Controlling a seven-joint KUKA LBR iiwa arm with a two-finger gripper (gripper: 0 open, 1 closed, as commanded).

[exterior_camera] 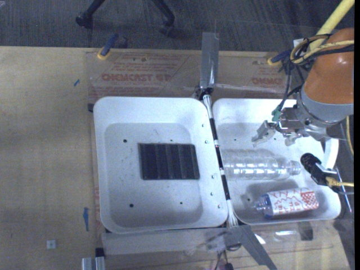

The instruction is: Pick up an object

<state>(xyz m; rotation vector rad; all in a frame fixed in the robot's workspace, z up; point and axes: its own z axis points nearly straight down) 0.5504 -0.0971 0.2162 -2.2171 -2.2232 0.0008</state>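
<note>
In the right bin [236,112], a clear plastic bottle [256,169] lies on its side across the middle. A red-and-white patterned bottle [289,202] lies near that bin's front edge. A dark ribbed rectangular slab [168,161] rests flat in the left bin [112,122]. My gripper [276,135] hangs over the back of the right bin, a little behind the clear bottle and apart from it. It is open, and nothing sits between its fingers [261,134].
The orange-banded wrist [332,77] and yellow cabling [315,41] crowd the right bin's far right side. A metal divider post [208,66] stands behind the gap between the bins. A black chair base [126,7] is on the floor beyond the bench.
</note>
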